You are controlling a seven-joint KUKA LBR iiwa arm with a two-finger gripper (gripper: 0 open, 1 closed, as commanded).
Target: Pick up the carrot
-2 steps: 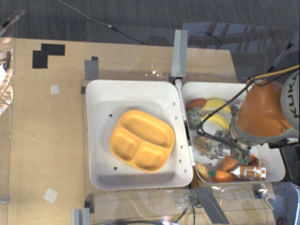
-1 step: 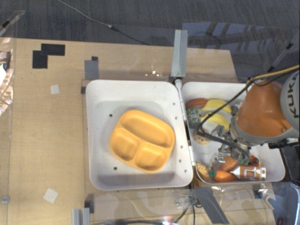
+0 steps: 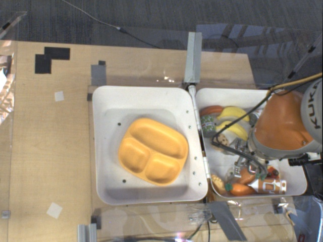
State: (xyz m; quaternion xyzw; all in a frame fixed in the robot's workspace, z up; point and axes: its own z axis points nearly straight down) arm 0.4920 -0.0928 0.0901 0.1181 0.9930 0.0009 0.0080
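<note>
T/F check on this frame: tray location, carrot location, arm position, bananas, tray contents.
1. The yellow tray sits in the left bin. True.
2. The carrot lies in the left bin. False: it lies in the right bin, near its front edge.
3. The arm is over the right bin. True.
4. The bananas sit on the yellow tray. False: they are in the right bin, toward its back.
5. The gripper is above the yellow tray. False: it is low in the right bin, just above the carrot.
</note>
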